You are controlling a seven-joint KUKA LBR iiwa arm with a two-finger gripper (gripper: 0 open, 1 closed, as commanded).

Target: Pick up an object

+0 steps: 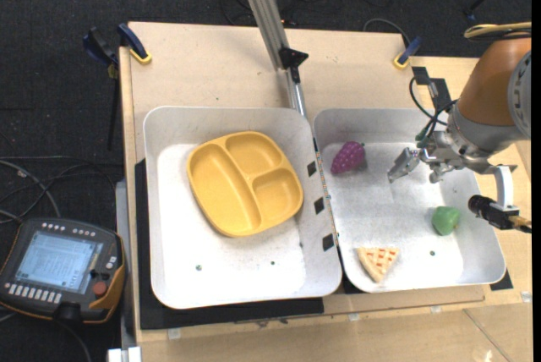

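Over the right bin (473, 263) I have the gripper (420, 163) hanging with its fingers spread and nothing between them. It sits between the purple grapes (348, 156) to its left and the green object (445, 220) lower right, clear of both. Nearest the front rim lies the waffle wedge (378, 261). My worry is that a straight descent from here closes on bare floor, since no object lies under the fingers. The arm (499, 90) reaches in from the right, wrist bent down and leftward. The yellow divided plate (245, 181) rests in the left bin (169, 267)
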